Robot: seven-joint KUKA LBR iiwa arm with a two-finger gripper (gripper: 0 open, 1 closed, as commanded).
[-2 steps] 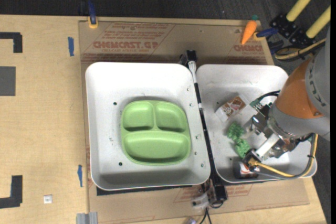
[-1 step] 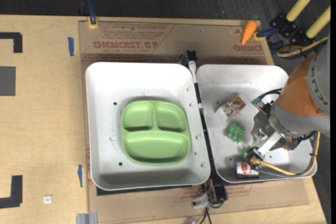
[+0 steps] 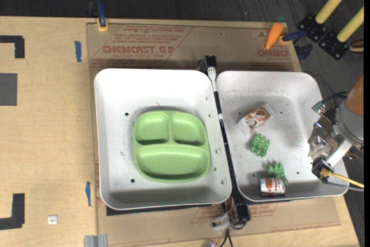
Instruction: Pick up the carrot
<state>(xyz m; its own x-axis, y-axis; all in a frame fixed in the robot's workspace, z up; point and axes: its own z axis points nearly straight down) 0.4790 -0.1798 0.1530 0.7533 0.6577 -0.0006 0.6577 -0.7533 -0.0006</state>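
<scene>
Carrot (image 3: 274,36) lies on the worktop (image 3: 46,142), just beyond the far rim of the right bin (image 3: 300,87), outside it. The gripper (image 3: 325,150) hangs over that bin's right edge, well apart from it; I cannot tell how wide it stands.

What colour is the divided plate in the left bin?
The divided plate is plain light green, with no pattern, seen best in the overhead camera view.

Your arm (image 3: 354,117) reaches in from the right edge, low in the view. It is grey at the wrist, with a sliver of orange band (image 3: 363,88) above. Your gripper (image 3: 322,147) angles leftward and down.
</scene>
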